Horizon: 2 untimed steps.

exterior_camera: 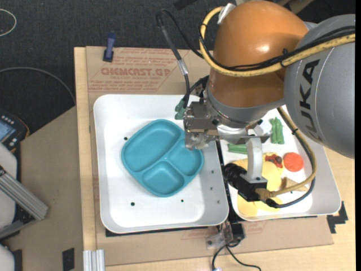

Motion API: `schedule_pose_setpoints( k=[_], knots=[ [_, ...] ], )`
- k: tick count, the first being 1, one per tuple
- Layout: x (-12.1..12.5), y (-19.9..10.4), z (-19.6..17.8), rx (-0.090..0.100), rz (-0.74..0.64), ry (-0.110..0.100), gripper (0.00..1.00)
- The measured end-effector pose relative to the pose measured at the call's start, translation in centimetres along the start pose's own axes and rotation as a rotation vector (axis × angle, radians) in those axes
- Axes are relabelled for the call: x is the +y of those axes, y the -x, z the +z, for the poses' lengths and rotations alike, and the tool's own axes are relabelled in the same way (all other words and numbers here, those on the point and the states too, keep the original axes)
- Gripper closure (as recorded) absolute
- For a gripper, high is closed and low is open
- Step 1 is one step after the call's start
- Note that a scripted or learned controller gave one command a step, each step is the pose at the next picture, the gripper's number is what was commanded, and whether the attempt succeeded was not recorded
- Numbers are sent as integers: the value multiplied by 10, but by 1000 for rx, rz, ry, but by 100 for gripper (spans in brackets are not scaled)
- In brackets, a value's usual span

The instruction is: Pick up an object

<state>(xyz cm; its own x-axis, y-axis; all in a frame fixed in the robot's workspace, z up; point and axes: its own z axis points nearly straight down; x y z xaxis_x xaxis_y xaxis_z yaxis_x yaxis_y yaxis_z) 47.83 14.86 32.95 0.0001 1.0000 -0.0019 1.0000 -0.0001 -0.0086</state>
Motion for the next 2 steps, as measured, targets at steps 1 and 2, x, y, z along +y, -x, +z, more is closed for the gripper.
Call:
schedule_pose_setpoints(
  k=[1, 2],
  knots=[
    [1, 62, 32, -1, 7, 2, 100],
    [4, 96, -132, 4, 3, 30, 100]
  ],
)
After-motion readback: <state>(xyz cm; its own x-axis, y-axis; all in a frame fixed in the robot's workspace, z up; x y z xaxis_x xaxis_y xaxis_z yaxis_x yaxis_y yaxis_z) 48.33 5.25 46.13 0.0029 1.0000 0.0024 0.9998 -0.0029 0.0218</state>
